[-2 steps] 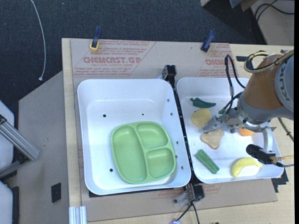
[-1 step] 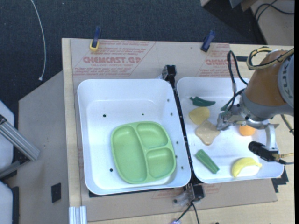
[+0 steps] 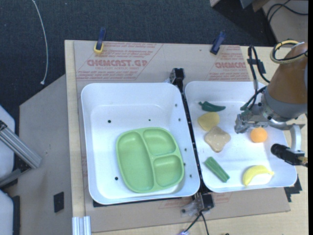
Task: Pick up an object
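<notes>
The right bin point(image 3: 234, 89) holds several items: a dark green pepper point(image 3: 212, 106), a pale yellow piece point(image 3: 209, 120), a beige piece point(image 3: 217, 139), a green block point(image 3: 216, 169), a yellow banana point(image 3: 257, 174) and an orange ball point(image 3: 258, 135). My gripper point(image 3: 247, 122) hangs low over the right bin's middle right. It sits just up and left of the orange ball and to the right of the pale yellow piece. The grey wrist and orange band rise behind it. I see nothing held in it.
The left bin point(image 3: 98, 102) holds a light green divided plate point(image 3: 149, 158). A black clamp point(image 3: 177, 75) sits between the bins at the back. Blue clips point(image 3: 217, 42) pin the cardboard sheet. Cables point(image 3: 254, 65) run by the arm.
</notes>
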`<state>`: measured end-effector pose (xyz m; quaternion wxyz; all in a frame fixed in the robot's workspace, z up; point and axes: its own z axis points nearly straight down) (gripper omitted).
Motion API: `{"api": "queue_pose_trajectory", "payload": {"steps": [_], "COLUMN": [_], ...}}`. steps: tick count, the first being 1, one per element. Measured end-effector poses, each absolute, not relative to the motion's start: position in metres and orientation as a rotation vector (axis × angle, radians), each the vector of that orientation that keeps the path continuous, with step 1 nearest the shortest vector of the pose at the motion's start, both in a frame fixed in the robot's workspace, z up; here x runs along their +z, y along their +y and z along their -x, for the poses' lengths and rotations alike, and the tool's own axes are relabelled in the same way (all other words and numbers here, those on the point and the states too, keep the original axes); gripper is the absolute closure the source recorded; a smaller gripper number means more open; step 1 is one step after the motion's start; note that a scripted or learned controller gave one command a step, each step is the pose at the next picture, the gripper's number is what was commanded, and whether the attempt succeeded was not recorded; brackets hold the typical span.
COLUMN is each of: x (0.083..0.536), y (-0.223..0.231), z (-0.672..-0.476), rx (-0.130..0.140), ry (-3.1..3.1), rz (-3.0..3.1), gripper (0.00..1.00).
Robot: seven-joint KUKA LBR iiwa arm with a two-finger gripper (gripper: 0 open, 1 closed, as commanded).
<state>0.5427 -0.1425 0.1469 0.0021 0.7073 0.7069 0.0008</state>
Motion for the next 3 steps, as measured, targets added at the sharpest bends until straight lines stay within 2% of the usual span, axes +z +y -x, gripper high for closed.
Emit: {"api": "queue_pose_trajectory", "payload": {"steps": [2, 3], "x": [0.239, 0.226], "y": [-0.144, -0.092], "z": [-0.557, -0.569], "rx": [0.005, 0.000], "ry": [2.218, 2.229], "rz": [-2.215, -2.217], "gripper": [1.00, 1.00]}}
